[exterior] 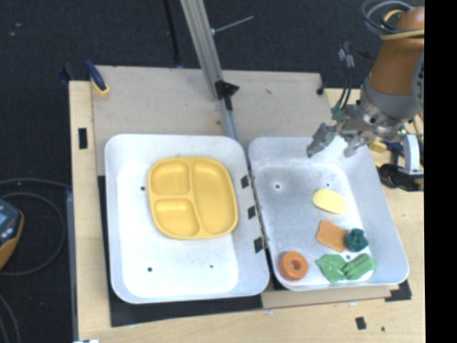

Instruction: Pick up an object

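Overhead slanted view of a tan bench (164, 98) w/ two shallow white bins side by side on it. Far left, off the bench, a dark floor w/ black cables and part of an orange-and-black device (8, 231) at the edge. At the bench's back left corner, a small blue-and-yellow clamp (97, 77). The left bin (125, 263) holds one thing: a yellow plate (193, 196) w/ three compartments, lying flat near the bin's middle, a bit toward the back. A grey metal pole (203, 45) rises at a slant from behind the gap between the bins, w/ a black bracket low on it. The right bin (285, 163) touches the left one along a seam w/ small black clips. Its objects sit in the front right part: an orange ring (293, 265) near the front left corner; right of it a green leafy piece (345, 268) by the front rim; just behind that, an orange block (330, 235) touching a dark green lump (355, 240) on its right; farther back, apart from these, a pale yellow oval (328, 201). The arm (396, 63) comes in from the right, orange band above a grey wrist, cables beside it. The gripper (334, 143) hovers over the right bin's back rim, fingers spread apart w/ nothing between them, well behind the yellow oval and touching no object.
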Robot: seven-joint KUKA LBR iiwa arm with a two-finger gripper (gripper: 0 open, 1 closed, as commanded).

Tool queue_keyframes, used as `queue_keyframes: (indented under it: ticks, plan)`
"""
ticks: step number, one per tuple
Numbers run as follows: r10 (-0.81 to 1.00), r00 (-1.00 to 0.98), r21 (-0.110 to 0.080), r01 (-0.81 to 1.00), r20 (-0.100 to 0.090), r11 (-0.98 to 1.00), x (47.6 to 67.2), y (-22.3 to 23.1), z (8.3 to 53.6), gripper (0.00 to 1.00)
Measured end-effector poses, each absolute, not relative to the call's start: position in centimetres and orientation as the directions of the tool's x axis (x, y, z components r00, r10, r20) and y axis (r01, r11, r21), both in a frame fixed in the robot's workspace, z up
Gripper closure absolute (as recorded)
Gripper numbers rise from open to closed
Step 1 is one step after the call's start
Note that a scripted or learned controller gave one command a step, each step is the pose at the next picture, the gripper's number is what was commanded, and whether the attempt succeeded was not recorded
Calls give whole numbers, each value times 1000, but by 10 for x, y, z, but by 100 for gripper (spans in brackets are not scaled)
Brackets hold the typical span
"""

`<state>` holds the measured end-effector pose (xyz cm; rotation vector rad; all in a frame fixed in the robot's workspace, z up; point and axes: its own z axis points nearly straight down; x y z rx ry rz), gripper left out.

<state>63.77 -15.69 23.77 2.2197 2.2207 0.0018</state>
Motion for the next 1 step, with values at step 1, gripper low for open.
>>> queue_keyframes:
  ticks: [1]
  plan:
    - [1000, 0, -2, 1000, -2, 0, 643, -167, 183, 0]
